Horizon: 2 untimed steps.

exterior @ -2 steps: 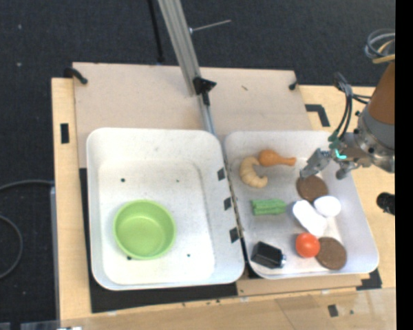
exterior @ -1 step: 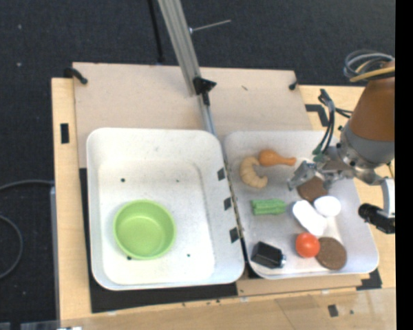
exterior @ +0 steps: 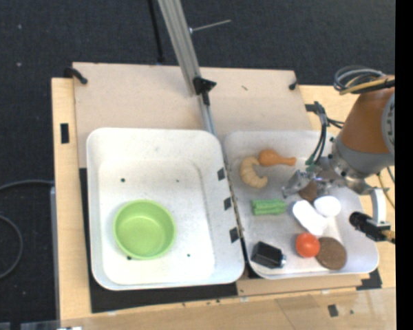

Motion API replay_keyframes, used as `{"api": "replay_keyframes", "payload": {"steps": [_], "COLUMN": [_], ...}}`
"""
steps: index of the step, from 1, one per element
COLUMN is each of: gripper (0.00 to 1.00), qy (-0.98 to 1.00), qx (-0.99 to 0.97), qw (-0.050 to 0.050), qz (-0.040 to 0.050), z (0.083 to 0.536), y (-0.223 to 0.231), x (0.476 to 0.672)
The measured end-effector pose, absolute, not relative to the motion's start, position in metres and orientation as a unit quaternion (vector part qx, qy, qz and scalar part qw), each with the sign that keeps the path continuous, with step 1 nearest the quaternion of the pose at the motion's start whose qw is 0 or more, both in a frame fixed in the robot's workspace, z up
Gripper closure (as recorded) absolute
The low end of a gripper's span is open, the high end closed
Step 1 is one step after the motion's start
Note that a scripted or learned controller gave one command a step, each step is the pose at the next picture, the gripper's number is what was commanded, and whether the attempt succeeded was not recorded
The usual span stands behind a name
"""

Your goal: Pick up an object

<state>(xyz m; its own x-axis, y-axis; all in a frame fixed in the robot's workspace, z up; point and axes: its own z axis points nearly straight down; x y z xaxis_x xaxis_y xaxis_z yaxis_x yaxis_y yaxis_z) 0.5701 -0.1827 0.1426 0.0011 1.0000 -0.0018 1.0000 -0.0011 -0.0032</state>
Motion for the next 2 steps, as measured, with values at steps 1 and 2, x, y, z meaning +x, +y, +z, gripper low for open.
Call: {"api": "replay_keyframes", "payload": {"steps": [1, 2], "gripper": [0.0, 1.0], "qy": [-0.706, -0.705], "qx": [-0.708, -0.709], "qw": [-0.004, -0.007], "qz": [0.0003, -0.0022], "z": [0.103, 0.116], "y": [-0.186, -0.187], "x": [0.572, 0.573]}}
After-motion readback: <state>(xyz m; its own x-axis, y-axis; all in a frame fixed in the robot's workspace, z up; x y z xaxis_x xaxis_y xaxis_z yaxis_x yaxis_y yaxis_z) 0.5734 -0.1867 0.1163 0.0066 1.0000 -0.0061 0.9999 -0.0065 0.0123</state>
